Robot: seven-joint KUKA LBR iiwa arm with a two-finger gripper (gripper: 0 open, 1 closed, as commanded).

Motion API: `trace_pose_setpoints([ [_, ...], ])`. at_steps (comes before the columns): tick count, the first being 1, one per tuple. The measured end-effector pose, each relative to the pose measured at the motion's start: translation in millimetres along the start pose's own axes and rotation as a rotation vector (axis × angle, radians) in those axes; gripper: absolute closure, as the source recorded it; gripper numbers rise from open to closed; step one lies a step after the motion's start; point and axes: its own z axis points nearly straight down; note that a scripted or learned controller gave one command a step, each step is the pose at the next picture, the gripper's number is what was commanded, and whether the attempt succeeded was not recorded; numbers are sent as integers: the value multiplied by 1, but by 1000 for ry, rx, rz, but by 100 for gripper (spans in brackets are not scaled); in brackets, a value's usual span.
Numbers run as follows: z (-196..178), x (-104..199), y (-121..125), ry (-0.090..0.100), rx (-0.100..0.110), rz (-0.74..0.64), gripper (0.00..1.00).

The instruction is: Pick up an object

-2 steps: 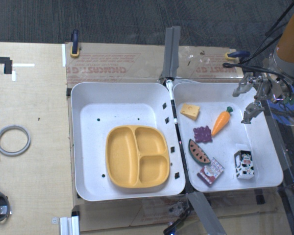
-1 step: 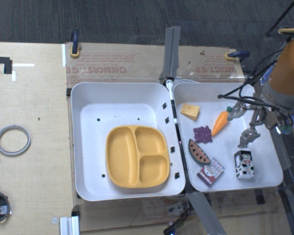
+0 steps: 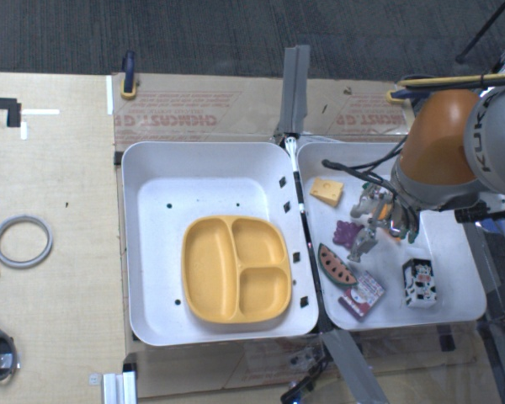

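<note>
Hovering low over the right bin [image 3: 454,310], your gripper [image 3: 366,234] sits just above the purple toy [image 3: 347,233]; how wide it stands, you cannot tell. Cheese wedge [image 3: 326,192] lies beyond it, watermelon slice [image 3: 337,265] nearer, 1 cow-print carton [image 3: 419,281] off aside.

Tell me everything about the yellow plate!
The yellow plate looks like smooth plastic, squarish with rounded corners. Raised ridges split it into three compartments: one long one on the view's left and two smaller ones on the right. It lies flat, right way up, on the floor of the left white bin, toward its near side. The compartments look bare.
</note>
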Motion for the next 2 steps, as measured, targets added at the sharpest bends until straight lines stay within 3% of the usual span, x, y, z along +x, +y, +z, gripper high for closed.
trace_pose_setpoints([
  [1,-1,-59,18,-2,0,214,0],
  [2,-100,-58,51,-2,1,455,0],
])
